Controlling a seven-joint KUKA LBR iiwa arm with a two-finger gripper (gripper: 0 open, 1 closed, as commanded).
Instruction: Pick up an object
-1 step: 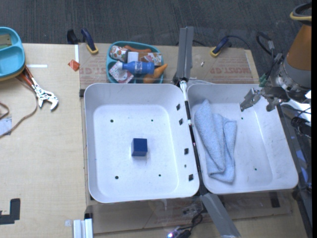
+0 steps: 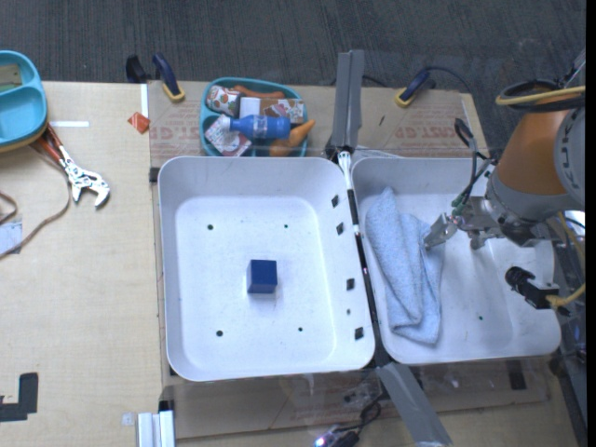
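Over right bin [image 2: 521, 338], gripper [image 2: 445, 231] state unclear, just right of towel [image 2: 402, 261]; blue cube [image 2: 263, 276] far left.

Arm [image 2: 549, 156] cut off — right edge.

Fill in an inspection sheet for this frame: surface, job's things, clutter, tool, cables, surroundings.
Surface: wooden bench bearing two shallow white bins, the left bin and the right bin.
Job's things: blue block near the middle of the left bin; light blue towel crumpled along the right bin's left side.
Clutter: teal bowl of packets behind the bins; wrench and teal tray at far left.
Tool: tool above the right bin, beside the towel; holds nothing visible.
Cables: yellow cable looped by the arm.
Surroundings: dark floor beyond the bench.
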